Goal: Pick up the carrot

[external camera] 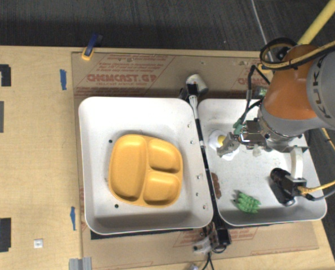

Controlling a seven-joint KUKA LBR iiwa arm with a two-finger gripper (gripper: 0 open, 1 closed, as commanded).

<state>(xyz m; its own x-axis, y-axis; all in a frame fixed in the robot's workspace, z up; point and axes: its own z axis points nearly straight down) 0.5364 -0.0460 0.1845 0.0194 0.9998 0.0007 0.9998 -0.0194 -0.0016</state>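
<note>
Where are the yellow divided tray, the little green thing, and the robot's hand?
yellow tray (146, 169): camera view, on the ridge between its compartments.
green thing (246, 202): camera view, on its middle, in the right bin.
hand (230, 145): camera view, at its fingertips, above the right bin.

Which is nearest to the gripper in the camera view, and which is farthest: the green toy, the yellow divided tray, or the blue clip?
Measured from the gripper:
1. Green toy, in the right bin, below the gripper in the view.
2. Yellow divided tray, in the left bin.
3. Blue clip, on the bench beyond the bins, at upper left.
</note>
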